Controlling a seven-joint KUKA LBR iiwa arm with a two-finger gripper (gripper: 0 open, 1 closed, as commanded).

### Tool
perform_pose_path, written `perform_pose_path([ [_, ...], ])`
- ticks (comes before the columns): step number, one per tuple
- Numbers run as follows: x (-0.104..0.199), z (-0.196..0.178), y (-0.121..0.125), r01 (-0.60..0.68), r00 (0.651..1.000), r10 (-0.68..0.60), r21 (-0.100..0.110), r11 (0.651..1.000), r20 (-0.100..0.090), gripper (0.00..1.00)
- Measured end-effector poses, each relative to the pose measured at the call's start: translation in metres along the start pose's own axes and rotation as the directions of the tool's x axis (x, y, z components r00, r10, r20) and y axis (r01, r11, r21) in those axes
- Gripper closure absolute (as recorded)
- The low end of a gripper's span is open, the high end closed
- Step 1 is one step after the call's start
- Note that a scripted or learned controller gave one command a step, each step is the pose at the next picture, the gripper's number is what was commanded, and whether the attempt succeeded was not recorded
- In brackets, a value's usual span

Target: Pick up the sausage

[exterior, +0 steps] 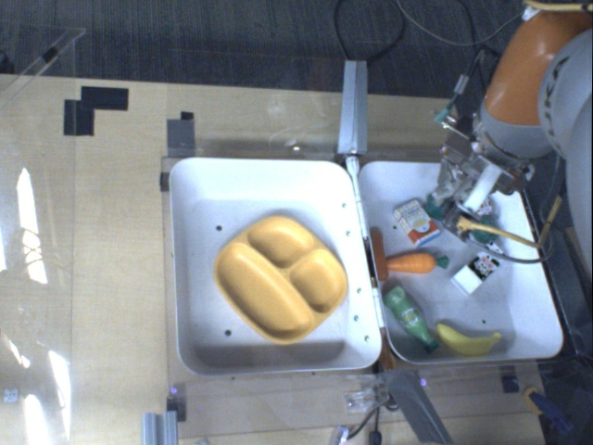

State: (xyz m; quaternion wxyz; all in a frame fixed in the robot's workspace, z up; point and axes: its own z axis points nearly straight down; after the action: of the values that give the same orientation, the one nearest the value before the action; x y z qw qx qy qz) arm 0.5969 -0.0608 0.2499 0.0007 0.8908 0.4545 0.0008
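The sausage [377, 254] is a thin reddish-brown stick lying lengthwise against the left wall of the right bin [547, 327], just left of the carrot. My gripper [451, 202] hangs over the upper middle of that bin, to the right of and further back than the sausage, and well apart from it. It sits right beside a small printed carton [411, 217]. Nothing from the bin shows in its grasp.
In the right bin lie an orange carrot [410, 264], a green bottle [409, 315], a banana [468, 338] and a small white-and-black box [475, 273]. The left bin [190, 248] holds a yellow divided dish [281, 275].
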Motion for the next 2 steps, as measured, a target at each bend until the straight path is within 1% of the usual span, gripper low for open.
perform_pose_path([
  [1,0.008,0.01,0.025,0.041,0.999,-0.041,-0.002,0.999,0.0,1.0],
  [2,0.012,0.043,-0.036,0.366,0.931,-0.366,0.0,0.931,-0.001,1.0],
])
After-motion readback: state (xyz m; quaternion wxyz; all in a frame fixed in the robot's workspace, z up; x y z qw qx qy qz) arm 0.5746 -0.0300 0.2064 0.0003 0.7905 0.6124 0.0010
